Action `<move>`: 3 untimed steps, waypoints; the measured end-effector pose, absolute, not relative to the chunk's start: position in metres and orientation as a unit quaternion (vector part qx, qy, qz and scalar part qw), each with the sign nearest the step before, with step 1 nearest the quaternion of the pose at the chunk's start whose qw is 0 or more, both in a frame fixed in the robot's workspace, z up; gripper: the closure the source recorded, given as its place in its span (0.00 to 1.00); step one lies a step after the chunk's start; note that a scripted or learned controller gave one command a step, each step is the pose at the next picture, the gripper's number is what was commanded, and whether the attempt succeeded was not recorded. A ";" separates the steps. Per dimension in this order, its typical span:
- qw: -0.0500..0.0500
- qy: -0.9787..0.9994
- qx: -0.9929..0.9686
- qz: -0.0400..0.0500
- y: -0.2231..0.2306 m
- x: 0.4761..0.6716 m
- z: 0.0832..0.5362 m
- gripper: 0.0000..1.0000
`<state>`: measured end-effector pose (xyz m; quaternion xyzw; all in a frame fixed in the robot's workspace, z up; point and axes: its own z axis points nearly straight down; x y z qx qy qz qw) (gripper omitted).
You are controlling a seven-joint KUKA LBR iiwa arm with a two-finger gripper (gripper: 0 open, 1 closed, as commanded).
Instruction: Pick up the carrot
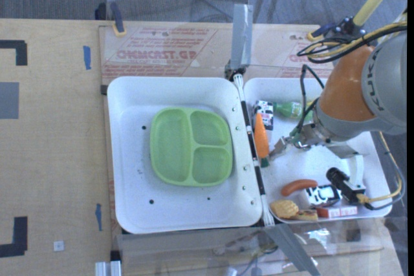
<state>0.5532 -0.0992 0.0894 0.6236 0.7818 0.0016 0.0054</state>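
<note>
Camera view has the carrot [260, 137] lying lengthwise against the left wall of the right bin [381, 153] (hard by the divider), so a closing grasp could pinch the wall or roll the carrot away. At the gripper [279, 147], just right of the carrot's lower half, the fingers seem slightly parted and hold nothing, though they are too small to be sure.

So the desk [45, 158] is sitting there in plain light wood, carrying two white bins side by side: the left bin [123, 158] and the right bin [372, 148], touching along the middle. Cardboard [168, 52] is lying flat behind them, and black and blue tape marks [86, 56] are dotting the wood.
</note>
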 end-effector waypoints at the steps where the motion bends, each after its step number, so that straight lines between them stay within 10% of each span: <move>1: 0.005 0.816 0.578 0.002 -0.101 0.603 0.089 0.00; 2: 0.005 0.791 0.612 0.002 -0.109 0.503 0.090 0.00; 3: 0.002 0.840 0.543 0.000 -0.158 0.480 0.233 0.00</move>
